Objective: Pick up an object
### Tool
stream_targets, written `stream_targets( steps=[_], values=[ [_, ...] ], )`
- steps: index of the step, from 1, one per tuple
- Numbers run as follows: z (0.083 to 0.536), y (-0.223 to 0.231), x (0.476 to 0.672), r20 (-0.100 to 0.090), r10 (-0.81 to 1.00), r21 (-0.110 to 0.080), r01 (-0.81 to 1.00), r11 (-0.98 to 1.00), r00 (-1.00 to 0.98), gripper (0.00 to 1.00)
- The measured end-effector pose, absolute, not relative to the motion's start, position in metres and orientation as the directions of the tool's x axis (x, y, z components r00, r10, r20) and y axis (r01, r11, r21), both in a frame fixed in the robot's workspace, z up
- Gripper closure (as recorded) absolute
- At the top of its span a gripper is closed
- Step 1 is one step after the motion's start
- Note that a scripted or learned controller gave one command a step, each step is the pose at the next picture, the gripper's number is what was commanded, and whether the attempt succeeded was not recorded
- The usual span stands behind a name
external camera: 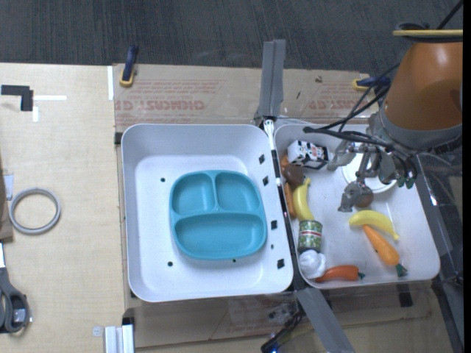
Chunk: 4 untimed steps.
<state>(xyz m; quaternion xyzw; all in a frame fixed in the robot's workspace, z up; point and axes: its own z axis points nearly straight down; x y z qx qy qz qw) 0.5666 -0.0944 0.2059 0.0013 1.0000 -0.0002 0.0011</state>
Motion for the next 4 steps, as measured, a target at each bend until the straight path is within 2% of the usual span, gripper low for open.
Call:
stream_targets(
  steps=[1,2,3,4],
  values=[
    [0.092,-0.135,0.527,-0.003,-0.028,-0.001,-0.028,1.000,-1.000,0.00],
    [0.102,-0.134,0.529,-0.006,-0.032,-0.002,-0.032,0.999,-0.999,1.00],
    [0.257,-0.056,0.513,-0.004,0.194,0.000,0.194,0.981,-0.981,1.00],
    [0.114,-0.140,0.478,0.000,0.150,0.000,0.150,0.989,-0.989,1.00]
  ],
)
